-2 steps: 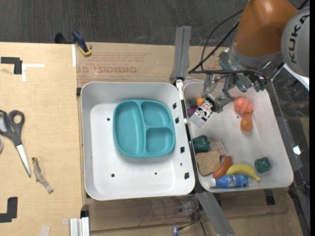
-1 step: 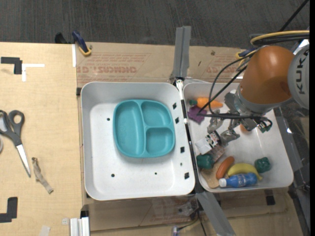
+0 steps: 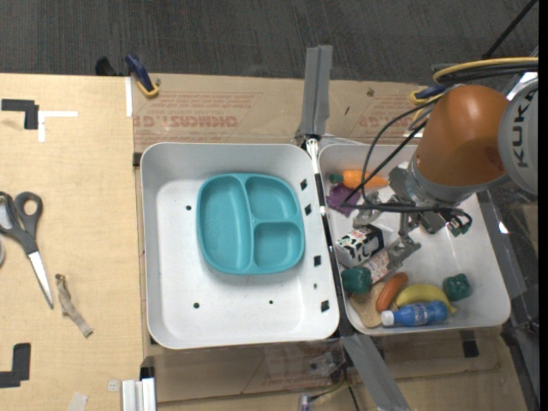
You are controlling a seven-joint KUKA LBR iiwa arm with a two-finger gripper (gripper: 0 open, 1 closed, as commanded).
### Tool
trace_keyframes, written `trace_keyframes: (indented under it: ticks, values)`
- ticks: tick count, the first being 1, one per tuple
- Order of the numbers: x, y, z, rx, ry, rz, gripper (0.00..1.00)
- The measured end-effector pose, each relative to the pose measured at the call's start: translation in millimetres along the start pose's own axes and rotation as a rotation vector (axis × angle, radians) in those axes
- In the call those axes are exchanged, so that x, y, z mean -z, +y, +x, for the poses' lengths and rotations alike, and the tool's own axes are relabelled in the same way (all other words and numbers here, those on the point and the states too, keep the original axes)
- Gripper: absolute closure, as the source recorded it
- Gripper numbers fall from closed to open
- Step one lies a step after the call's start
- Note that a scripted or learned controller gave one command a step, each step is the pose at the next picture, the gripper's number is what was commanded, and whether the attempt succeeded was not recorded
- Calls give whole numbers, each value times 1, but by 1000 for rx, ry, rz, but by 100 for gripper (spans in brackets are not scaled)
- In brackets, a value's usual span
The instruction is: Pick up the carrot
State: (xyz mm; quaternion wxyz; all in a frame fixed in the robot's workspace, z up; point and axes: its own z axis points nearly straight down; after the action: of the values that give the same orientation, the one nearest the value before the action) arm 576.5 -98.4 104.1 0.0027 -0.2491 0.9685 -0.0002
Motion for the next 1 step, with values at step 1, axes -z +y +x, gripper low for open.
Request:
trace_keyframes:
  ticks: [1]
  values:
    - [-10,-91,-28,-196,-2,2,0]
